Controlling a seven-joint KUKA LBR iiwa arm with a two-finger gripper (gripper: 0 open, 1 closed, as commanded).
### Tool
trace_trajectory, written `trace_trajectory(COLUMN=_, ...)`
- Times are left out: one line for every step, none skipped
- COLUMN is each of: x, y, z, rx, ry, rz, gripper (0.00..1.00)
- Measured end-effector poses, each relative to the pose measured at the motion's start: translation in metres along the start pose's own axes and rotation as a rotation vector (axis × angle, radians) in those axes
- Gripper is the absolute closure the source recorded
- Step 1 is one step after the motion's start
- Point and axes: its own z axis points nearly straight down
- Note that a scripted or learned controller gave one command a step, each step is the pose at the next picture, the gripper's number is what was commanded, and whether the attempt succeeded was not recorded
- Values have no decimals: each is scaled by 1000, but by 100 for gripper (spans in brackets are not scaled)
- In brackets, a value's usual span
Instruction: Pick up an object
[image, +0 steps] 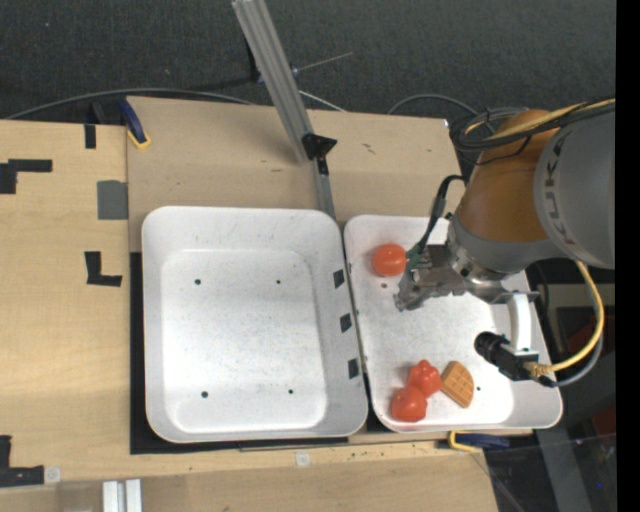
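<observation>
- White plastic is forming both shallow bins, two in count, sitting side by side on the wooden bench (230, 150): the left white bin (245, 320) and the right white bin (500, 400).
- Four small objects are lying in the right white bin.
- One round orange-red ball-like object (389, 260) is sitting near the bin's upper left corner; being round, it is showing no clear long axis or pointing direction.
- Two red lumpy plastic pieces are resting close together near the bin's lower edge: a red knobbly piece (424, 376) and a red rounded piece (408, 404), which appear to be touching.
- One tan waffle-textured biscuit-shaped toy (458, 384) is lying just beside the red knobbly piece, its long axis running diagonally from upper left to lower right.
- One grey and orange robot arm (520, 210) is reaching in from the right.
- One metal two-finger gripper (408, 296) is hanging over the right white bin, just beside and below the round orange-red ball-like object.
- Whether the tool is released or clenched, I cannot tell; no object is visibly sitting in it.
</observation>
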Motion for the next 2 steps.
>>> trace_trajectory(x=49, y=5, z=6, rx=1, ry=0, rz=0, gripper=100)
trace_trajectory(x=108, y=22, z=-3, rx=-2, ry=1, rz=-2, gripper=100)
